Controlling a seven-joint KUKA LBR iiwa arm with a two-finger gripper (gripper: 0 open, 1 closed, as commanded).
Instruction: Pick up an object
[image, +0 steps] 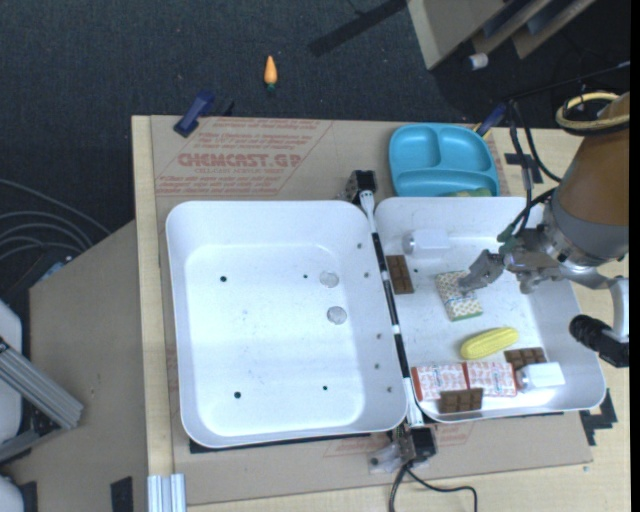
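Small patterned card (460, 297), thin, light and likely flimsy, lies flat in the right bin (585, 390); I would pinch its edges. Left bin (190, 300): two grey discs. Right bin: brown blocks, one card, one yellow banana toy (488, 343). My tool (484, 272) hovers above the card; its state I cannot tell.

Blue divided tray (443, 158) behind bins (200, 240)

A tan bench (250, 150) carries two shallow white bins side by side, the right bin (585, 385) beneath the gripper (500, 268), the left bin (270, 320) farther left, and a blue divided plate (440, 155) beyond it.
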